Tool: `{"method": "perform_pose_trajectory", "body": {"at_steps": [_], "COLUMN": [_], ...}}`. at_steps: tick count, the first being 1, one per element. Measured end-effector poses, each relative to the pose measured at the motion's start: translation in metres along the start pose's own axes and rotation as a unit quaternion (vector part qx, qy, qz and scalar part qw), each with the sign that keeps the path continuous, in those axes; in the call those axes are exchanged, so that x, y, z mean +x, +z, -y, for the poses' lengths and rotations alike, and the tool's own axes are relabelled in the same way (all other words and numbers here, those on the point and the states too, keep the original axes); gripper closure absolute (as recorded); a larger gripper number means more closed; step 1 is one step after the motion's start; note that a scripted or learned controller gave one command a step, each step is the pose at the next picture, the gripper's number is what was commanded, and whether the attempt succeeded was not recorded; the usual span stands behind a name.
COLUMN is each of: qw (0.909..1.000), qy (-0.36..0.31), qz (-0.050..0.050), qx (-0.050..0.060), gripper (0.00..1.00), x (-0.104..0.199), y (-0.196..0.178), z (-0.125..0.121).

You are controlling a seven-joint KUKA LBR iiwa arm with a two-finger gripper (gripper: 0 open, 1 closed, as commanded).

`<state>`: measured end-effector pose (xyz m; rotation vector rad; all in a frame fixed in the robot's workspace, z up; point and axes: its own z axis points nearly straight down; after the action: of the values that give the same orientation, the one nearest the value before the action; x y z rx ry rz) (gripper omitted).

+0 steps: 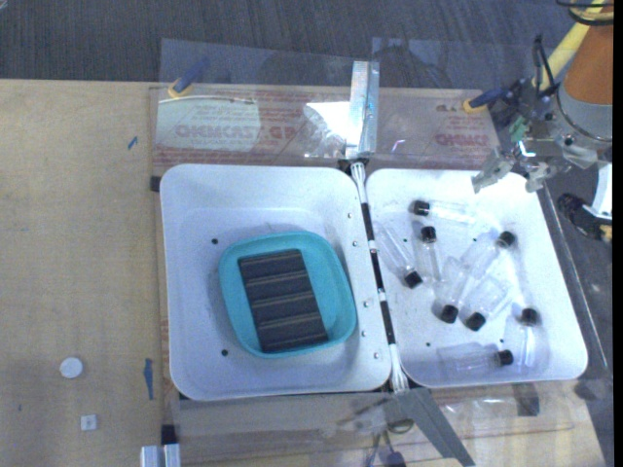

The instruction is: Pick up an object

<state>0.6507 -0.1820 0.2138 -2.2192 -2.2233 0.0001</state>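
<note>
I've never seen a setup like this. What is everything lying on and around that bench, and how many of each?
Shallow white plastic bins: two, white, side by side mid-bench; left bin, right bin.
Teal plastic tray with a dark ribbed insert: one, teal and dark grey, in the left bin.
Small clear vials with black caps: about nine (hard to count exactly, being transparent), scattered in the right bin.
Clear plastic sheet with red lettering: one, behind the bins.
Small white disc: one, on the wooden bench, lower left.
Robot arm with orange band: one, grey and orange, upper right.
Two-finger gripper: one, over the right bin's back corner.
</note>
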Motion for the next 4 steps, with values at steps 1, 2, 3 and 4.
{"method": "perform_pose_trajectory", "body": {"at_steps": [1,2,3,4], "qw": [0.9991,0.9986,0.9982,0.9983], "qy": [-0.042,-0.053,-0.06,-0.059], "qz": [0.0,0.0,0.001,0.001], "qx": [0.0,0.0,-0.003,-0.006], "gripper": [0.0,0.0,0.0,1.0], "x": [-0.013,-0.001,0.016,0.015], "y": [0.098,0.106,0.126,0.115], "z": [0.006,0.054,0.061,0.06]}}
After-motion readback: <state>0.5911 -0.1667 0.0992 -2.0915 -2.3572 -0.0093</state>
